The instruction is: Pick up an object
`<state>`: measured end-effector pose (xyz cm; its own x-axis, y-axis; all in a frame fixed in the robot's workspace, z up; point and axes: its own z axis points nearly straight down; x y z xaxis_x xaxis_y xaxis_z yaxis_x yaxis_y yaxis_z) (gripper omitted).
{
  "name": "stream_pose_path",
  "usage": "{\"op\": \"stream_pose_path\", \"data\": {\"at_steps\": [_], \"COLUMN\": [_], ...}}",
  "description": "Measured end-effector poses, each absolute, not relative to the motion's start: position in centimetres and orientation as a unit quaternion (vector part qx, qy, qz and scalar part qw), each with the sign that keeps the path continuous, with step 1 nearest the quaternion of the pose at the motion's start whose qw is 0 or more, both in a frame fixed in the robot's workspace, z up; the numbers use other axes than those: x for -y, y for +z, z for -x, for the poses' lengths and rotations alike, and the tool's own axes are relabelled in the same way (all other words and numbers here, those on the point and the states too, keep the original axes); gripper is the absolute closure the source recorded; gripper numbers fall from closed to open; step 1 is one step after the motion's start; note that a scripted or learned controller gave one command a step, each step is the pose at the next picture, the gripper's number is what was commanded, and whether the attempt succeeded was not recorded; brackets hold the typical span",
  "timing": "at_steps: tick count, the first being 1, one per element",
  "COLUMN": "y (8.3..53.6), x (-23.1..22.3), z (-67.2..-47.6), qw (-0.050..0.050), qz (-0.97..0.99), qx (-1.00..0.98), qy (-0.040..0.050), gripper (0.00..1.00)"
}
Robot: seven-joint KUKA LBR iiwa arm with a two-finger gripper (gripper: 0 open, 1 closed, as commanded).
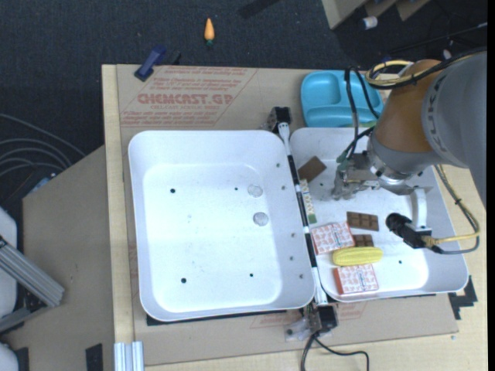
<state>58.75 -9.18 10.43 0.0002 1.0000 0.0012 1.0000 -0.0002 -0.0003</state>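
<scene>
Approach seems to be the step in hand: the tool (348,184) hangs low inside the right bin (410,280) on the counter (193,91), between a small brown block (312,168) and a chocolate bar (362,222). The wrist hides too much for me to tell whether it is apart or together. The next move calls for settling on one piece, probably the chocolate bar just beside the tool rather than the yellow corn cob (356,256) or the red-patterned packet (331,236) farther off, centring over it, and closing squarely before lifting.
</scene>
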Motion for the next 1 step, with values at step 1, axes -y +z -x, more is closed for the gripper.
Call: {"op": "stream_pose_path", "data": {"at_steps": [1], "y": [10.41], "x": [9.18], "z": [-58.74], "qw": [0.001], "qz": [0.707], "qx": [0.707], "qy": [-0.0003], "gripper": [0.0]}}
